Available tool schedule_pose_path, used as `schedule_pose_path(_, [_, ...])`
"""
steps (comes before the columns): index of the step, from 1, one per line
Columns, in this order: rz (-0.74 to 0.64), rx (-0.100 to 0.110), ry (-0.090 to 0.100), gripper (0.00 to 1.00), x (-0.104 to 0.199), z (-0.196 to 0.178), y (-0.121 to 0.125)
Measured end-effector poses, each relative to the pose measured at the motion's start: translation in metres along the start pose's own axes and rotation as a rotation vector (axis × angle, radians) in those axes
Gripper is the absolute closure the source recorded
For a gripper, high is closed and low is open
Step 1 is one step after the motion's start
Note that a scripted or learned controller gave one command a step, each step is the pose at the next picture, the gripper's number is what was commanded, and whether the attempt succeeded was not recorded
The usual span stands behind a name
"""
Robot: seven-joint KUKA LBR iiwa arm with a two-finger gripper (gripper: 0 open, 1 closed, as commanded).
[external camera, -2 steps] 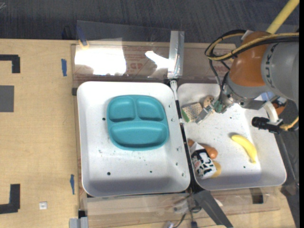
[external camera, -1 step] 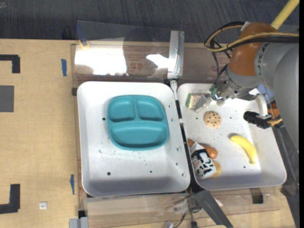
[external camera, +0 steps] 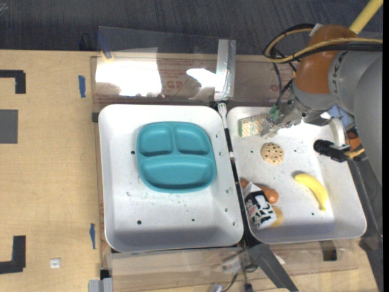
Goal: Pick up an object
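Camera view looks down on a pale wooden table (external camera: pixel 48 181). Near its left edge are black corner marks (external camera: pixel 13 81) and a grey square (external camera: pixel 6 126), then short strips of blue tape (external camera: pixel 82 85). Dark carpet floor (external camera: pixel 182 5) runs across the top of the scene. Behind the bins lies a shiny clear sheet (external camera: pixel 152 72), with a strip of silver tape (external camera: pixel 226 66) at its right end.

The left bin (external camera: pixel 115 218) holds a teal divided plate (external camera: pixel 176 156), flat and near the middle. The right bin (external camera: pixel 340 224) stands just beside it. In its far left corner lies a pale speckled packet (external camera: pixel 249 126). The tool (external camera: pixel 276 119) is at the packet's right end, under the grey arm (external camera: pixel 364 90) with its orange band (external camera: pixel 316 66). I cannot tell whether the tool is spread or pressed together, nor whether it grips the packet.

A round cookie (external camera: pixel 272 153) lies near the packet, toward the front. At the front left corner a black-and-white carton (external camera: pixel 261 210) touches an orange piece (external camera: pixel 270 194). A banana (external camera: pixel 313 189) lies further right, apart from the rest.
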State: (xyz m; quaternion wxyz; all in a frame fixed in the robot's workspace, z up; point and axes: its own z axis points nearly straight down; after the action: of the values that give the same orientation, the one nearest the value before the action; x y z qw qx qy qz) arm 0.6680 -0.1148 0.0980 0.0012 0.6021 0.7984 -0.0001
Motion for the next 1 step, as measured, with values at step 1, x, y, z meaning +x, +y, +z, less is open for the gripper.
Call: schedule_pose_path(1, [0.0, 0.0, 0.0, 0.0, 0.0004, 0.0002, 0.0004])
